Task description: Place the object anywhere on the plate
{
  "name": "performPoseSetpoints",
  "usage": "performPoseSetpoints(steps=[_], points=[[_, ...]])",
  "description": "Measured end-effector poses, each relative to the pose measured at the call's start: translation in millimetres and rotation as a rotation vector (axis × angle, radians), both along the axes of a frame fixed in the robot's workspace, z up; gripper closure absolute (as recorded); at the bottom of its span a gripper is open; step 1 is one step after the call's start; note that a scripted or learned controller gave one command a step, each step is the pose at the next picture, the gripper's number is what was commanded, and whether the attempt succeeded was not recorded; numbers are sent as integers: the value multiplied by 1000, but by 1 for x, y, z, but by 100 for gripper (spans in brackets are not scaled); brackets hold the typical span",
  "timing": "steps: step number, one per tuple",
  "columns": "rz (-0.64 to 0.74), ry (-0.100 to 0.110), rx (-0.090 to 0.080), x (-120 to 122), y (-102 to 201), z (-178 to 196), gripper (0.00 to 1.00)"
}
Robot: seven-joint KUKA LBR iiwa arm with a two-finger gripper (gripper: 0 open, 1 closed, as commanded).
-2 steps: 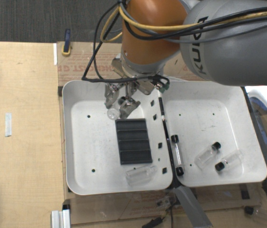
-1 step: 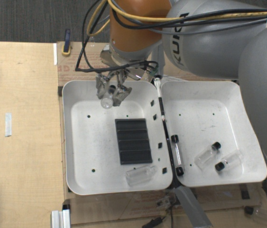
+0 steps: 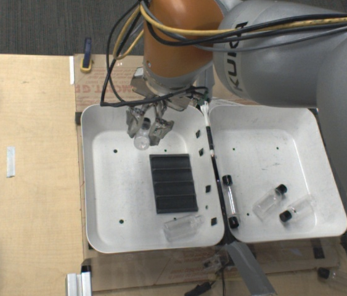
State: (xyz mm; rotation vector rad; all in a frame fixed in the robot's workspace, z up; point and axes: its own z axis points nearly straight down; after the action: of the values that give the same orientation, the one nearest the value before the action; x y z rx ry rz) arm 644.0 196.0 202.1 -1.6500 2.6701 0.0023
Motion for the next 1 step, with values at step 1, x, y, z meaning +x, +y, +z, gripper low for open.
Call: performPoseSetpoints(steps=[1], points=[[0,0,0,0,0,0,0]])
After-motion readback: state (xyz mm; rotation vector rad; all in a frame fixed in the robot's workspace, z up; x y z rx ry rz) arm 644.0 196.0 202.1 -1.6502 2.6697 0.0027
